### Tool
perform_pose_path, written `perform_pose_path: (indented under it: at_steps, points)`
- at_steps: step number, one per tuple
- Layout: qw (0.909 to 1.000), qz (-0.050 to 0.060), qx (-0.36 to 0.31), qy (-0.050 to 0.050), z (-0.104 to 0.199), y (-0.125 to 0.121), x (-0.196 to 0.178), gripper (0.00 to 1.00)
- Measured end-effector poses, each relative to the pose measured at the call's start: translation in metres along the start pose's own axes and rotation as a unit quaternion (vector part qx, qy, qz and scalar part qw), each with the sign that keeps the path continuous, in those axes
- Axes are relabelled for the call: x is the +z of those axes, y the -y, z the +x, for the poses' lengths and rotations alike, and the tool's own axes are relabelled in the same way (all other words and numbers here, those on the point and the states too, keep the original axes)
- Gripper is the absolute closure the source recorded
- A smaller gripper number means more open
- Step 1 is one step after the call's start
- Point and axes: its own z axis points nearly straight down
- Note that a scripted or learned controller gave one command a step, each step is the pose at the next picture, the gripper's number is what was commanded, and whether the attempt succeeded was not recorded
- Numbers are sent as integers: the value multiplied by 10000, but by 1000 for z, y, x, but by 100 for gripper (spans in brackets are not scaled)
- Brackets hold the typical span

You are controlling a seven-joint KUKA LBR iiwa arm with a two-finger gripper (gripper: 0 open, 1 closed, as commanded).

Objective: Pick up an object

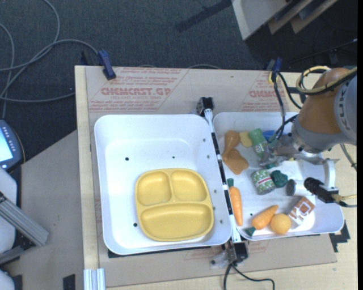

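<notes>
Dark grey carpet (142, 31) with loose cables (39, 42) surrounds the bench, beside what may be a cabinet (283, 14).

My arm (326, 113), grey with an orange band, reaches over two white bins (113, 136). The left bin carries a pale yellow divided tray (173, 204). In the right bin (323, 224): an orange carrot with a green top (235, 205), a yellow-orange fruit (280, 224), a green-and-white patterned can (262, 180), tan pieces (233, 153), and a green block (257, 136).
</notes>
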Motion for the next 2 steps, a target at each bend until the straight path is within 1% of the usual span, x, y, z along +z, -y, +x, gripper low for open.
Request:
perform_pose_path:
  at_steps: [1,2]
  points:
    - [10000,4,4,-5,8,42,-78,100]
    - [10000,19,-42,-27,82,68,-108,100]
